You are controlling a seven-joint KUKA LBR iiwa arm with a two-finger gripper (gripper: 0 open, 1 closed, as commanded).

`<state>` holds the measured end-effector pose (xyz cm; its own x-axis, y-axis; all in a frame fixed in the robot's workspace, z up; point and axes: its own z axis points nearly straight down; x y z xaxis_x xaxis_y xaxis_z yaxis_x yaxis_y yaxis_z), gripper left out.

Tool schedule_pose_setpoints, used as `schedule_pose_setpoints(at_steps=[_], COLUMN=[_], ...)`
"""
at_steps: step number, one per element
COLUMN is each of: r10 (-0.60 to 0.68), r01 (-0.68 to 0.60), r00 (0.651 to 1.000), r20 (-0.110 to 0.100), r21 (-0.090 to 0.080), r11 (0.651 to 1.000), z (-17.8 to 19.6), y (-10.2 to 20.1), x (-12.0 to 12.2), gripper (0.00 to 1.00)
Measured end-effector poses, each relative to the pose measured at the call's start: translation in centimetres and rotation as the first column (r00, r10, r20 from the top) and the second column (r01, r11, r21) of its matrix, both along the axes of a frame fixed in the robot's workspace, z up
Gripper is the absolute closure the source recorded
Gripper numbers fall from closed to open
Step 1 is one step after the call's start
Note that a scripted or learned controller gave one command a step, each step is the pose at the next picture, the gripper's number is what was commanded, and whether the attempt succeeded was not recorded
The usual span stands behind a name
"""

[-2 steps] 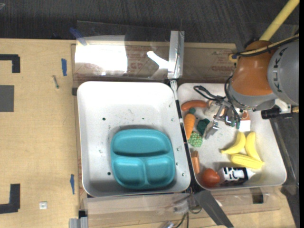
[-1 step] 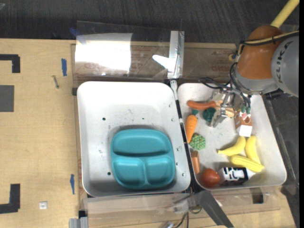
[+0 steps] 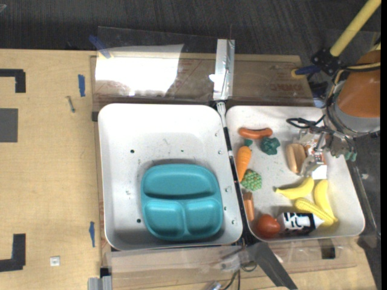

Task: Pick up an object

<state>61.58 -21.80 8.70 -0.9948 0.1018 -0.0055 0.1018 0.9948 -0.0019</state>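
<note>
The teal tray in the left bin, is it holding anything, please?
Empty: the teal tray shows bare compartments; the toy food lies in the right bin.

A light brown cardboard-covered bench surface (image 3: 42,180) stretches well to the left of the gripper (image 3: 315,153). Dark grey carpeted floor (image 3: 181,8) lies beyond it. Glare brightens a clear plastic sheet (image 3: 139,71) up-left.

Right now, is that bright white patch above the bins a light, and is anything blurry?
In the camera view, the patch is glare on the clear plastic sheet behind the left bin. The teal tray casts a soft shadow to its left. The gripper looks slightly blurred; the toy food stays fairly sharp.
</note>
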Motion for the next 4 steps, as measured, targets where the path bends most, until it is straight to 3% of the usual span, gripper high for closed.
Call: schedule_pose_setpoints(at_steps=[1,2,3,4], r10=[-0.043,-0.204,-0.257,-0.255], r01=[0.043,0.204,0.257,0.255], r00=[0.999,0.979,0.966,0.967], r20=[0.002,0.003,0.002,0.010], r21=[0.002,0.003,0.004,0.004], r11=[0.999,0.979,0.966,0.967], z=[0.1,0.1,0.2,1.2], y=[1.3,2.1,6.4,6.4], x=[-2.6,-5.2,-8.6,-8.4], gripper=[0.00,0.00,0.00,1.00])
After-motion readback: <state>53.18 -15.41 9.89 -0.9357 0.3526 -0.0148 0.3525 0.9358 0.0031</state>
